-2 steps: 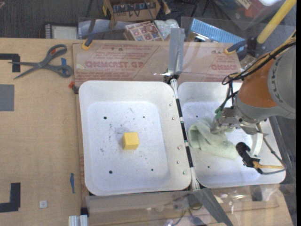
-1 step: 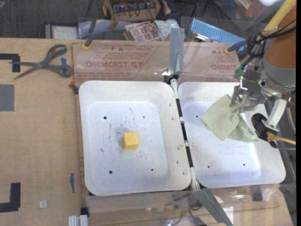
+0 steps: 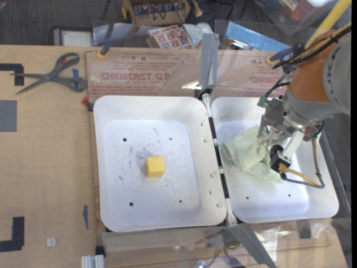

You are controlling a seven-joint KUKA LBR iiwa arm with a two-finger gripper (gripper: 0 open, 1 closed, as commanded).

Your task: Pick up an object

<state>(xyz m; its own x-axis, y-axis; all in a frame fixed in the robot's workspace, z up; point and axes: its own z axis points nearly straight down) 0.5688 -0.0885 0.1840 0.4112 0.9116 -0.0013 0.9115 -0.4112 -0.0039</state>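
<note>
robotics lab or workshop bench. wooden bench top [image 3: 44,166] holds two shallow white bins [image 3: 106,149] side by side, bolted-looking, with a cardboard sheet [image 3: 145,74] behind them at 12 o'clock. grey arm with orange band [image 3: 312,82] comes in at 3 o'clock, cables trailing. scissors [image 3: 56,74] lie at 10 o'clock. black tape marks [image 3: 17,74] on the wood at 9 o'clock. clutter of boxes and wires [image 3: 162,7] on the floor along 12 o'clock.

Yellow block [image 3: 155,167] in left bin [image 3: 111,116]
</note>
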